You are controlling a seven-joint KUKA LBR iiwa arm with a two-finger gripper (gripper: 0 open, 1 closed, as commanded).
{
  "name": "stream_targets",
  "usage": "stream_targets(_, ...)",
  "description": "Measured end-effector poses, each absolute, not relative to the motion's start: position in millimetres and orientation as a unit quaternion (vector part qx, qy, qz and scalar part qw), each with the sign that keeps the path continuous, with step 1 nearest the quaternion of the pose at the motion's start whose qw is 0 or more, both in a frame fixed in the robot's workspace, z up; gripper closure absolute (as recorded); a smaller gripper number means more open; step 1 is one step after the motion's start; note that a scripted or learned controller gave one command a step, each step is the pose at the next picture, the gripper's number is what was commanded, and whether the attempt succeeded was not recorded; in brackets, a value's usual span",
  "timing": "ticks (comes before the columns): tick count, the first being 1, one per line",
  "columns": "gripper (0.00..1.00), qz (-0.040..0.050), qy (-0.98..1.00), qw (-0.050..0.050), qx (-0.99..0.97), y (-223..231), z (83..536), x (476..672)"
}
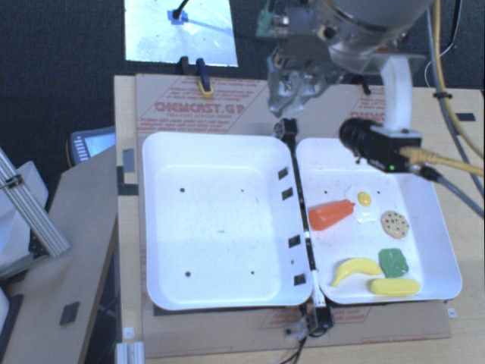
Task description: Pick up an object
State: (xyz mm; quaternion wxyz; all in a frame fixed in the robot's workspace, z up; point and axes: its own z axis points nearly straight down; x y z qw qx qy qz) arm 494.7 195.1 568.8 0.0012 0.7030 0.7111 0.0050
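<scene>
While working from the left: white left bin (151, 203) on brown printed cardboard (189, 106), touching the right bin (447, 271) along a shared middle seam. Behind the left bin, a yellow-and-blue clamp (203, 78) on the cardboard's far edge and a shiny sheet (180, 21) beyond it.

Above the far end of the seam, raised over the bins' rims: gripper (286, 101), hanging from the grey arm. Nothing seen in its grasp; open or closed, cannot tell from this angle.

Then into the right bin, all task items lying loose on its floor:
- orange carrot (331, 214), near the seam, tip pointing right;
- fried egg (362, 201), touching the carrot's tip;
- yellow banana (356, 268), toward the near rim;
- round cookie (394, 224), just beside the egg;
- green piece (392, 261), next to the banana;
- yellow oblong piece (395, 286), just in front of the green one.

Over the right bin's far edge: black device (379, 149) with yellow cables.
</scene>
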Motion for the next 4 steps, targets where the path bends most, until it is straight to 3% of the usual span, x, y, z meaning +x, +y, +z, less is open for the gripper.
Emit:
stream_targets(1,1.00,0.0065,0.712,0.002,0.702,195.0,580.3,495.0)
stream_targets(2,1.00,-0.0012,0.707,-0.001,0.707,179.5,532.7,485.7)
stream_targets(4,1.00,0.0034,0.709,0.001,0.705,180.1,557.7,487.0)
